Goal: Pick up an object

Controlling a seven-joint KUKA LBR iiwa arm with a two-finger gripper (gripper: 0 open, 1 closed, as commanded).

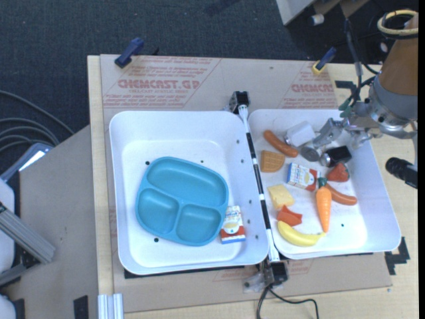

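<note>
Where the grey arm (392, 92) reaches in from three o'clock, its jaws (317, 146) hang over the upper part of the right bin (382, 198). Whether the jaws are released or clenched cannot be told from this slanted overhead view, and nothing is visibly between them.

Toy food lies scattered in the right bin. A sausage (280, 143) lies just beside the jaws at nine o'clock, and a pale block (299, 134) sits near them at ten o'clock. A tan cracker (271, 161) lies at eight o'clock from the jaws. A small carton (301, 175) lies near them at seven o'clock. A red piece (338, 173), maybe a strawberry, lies at four o'clock. A carrot (323, 207) points toward six o'clock, touching a second sausage (340, 196). Farther toward six o'clock lie a yellow cheese wedge (280, 196), a small orange-red piece (289, 215) and a banana (297, 234).

Well apart, the left bin (126, 178) holds a blue divided plate (180, 199) with a second small carton (232, 223) touching its edge at four o'clock.

Both bins rest on a counter (166, 85) of brown board with red printing, held by blue clamps (128, 52) at its twelve o'clock edge. Dark carpet (66, 18) lies beyond, with cables at nine o'clock.
</note>
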